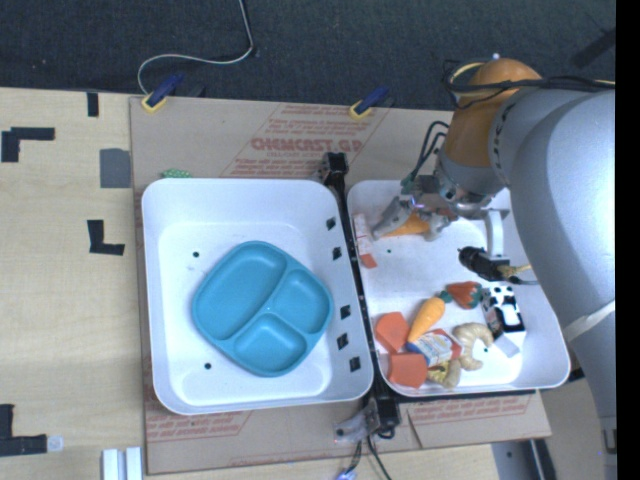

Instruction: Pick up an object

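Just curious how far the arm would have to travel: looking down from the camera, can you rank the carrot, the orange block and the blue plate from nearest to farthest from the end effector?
From the end effector, at the right bin's top:
1. Carrot, mid right bin.
2. Orange block, that bin's lower edge.
3. Blue plate, left bin.

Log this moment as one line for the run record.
arm: over right bin | gripper: low at bin's far left corner, by orange item | grasp: unclear | left bin: blue divided plate | toys: near end of right bin
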`<state>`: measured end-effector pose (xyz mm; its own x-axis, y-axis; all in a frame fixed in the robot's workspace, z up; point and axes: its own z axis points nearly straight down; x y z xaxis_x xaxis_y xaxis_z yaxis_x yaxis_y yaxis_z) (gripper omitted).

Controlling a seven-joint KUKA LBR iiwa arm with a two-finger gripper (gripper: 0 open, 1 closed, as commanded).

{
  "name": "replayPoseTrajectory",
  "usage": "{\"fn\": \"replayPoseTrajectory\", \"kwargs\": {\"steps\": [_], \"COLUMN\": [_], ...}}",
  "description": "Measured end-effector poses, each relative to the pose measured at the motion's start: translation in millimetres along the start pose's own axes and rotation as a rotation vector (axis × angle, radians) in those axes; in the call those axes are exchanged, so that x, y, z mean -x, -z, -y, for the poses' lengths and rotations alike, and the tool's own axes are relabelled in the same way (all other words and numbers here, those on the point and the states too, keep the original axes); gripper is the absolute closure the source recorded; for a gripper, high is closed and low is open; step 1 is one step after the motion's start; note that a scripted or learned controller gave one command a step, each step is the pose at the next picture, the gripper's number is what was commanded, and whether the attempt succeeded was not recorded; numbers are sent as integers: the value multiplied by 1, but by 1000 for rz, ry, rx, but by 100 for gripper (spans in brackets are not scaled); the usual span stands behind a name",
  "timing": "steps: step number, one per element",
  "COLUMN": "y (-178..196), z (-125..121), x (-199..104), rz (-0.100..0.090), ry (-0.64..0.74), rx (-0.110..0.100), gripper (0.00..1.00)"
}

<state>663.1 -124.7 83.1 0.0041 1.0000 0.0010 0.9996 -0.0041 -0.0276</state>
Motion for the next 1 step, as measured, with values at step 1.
{"fn": "replayPoseTrajectory", "kwargs": {"steps": [1], "y": [0], "z": [0], "x": [0], "rz": [0], "ry": [0], "rx": [1], "gripper": [0]}}
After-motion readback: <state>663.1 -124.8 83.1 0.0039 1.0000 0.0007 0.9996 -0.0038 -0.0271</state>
